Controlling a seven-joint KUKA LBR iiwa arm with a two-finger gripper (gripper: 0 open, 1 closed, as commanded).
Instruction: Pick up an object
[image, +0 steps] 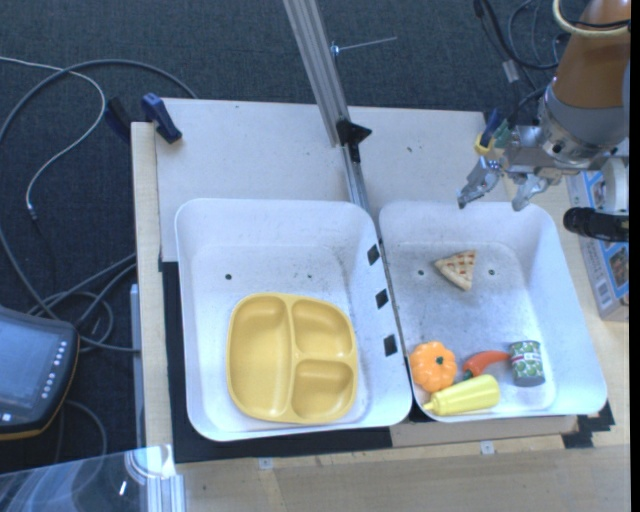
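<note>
My gripper (497, 195) hangs open above the far edge of the right bin (560, 260), with nothing between its fingers. Below it, a tan pizza-slice toy (457, 268) lies in the far half of that bin. At the near edge of the same bin sit an orange pumpkin (433, 365), a yellow corn cob (465, 396), a red-orange carrot (487, 360) and a small green can (526, 362), close together.
The left bin (200, 240) holds a yellow divided plate (293, 357). A metal pole (325, 70) slants up behind the bins. Cables and a dark device (30, 375) lie on the floor to the left. A blue clamp (160, 115) sits at the bench's far left corner.
</note>
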